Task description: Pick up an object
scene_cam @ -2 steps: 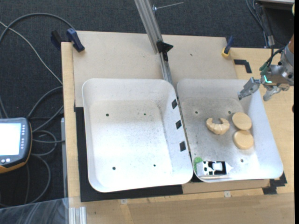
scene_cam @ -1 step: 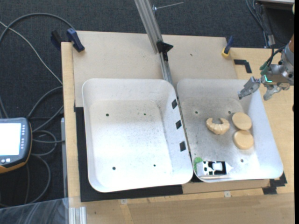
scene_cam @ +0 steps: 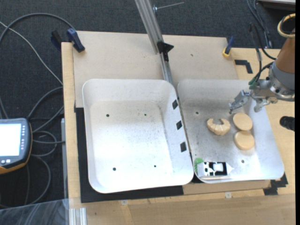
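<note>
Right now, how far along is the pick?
Done: the grey arm's two-finger gripper is over the right-hand white bin, just above the upper round tan disc. In hand: nothing sits between its fingers. Left: the whole grasp and lift. That disc, the lower round tan disc, the curled beige piece and the small black-and-white box all lie on the bin floor.

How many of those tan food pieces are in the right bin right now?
3. A croissant-shaped piece lies mid-bin; a round piece sits to its right, just below the gripper; a second round piece lies in front of that one. None looks hidden.
</note>
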Controlling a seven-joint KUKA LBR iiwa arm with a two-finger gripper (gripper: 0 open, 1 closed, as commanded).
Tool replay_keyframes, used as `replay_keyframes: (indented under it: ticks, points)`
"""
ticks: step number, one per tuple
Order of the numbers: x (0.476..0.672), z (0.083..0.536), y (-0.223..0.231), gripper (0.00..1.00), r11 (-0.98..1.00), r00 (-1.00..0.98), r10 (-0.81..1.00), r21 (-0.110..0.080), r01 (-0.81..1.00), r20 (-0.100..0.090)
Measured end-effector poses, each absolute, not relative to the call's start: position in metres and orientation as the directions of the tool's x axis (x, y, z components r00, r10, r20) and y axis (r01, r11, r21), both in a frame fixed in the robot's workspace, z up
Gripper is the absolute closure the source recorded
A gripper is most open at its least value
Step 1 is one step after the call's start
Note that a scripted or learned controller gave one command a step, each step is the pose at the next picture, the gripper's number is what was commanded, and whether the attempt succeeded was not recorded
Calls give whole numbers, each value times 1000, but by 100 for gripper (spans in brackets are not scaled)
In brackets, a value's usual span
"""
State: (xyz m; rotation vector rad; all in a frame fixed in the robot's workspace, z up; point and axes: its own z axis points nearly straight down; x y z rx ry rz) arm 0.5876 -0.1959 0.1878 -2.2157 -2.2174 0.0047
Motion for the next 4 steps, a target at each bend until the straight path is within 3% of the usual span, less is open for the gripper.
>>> replay_keyframes:
  ticks: [1,2,3,4]
  points:
    - [585,124,-194,0,0,0,1000,-8,1000,3]
    - [590,100,-196,0,1,-1,1000,14,1000,-8]
    - [592,113,-197,100,2,-1,1000,20,1000,-8]
    - [584,163,-195,100,1,-1,1000,5,1000,-2]
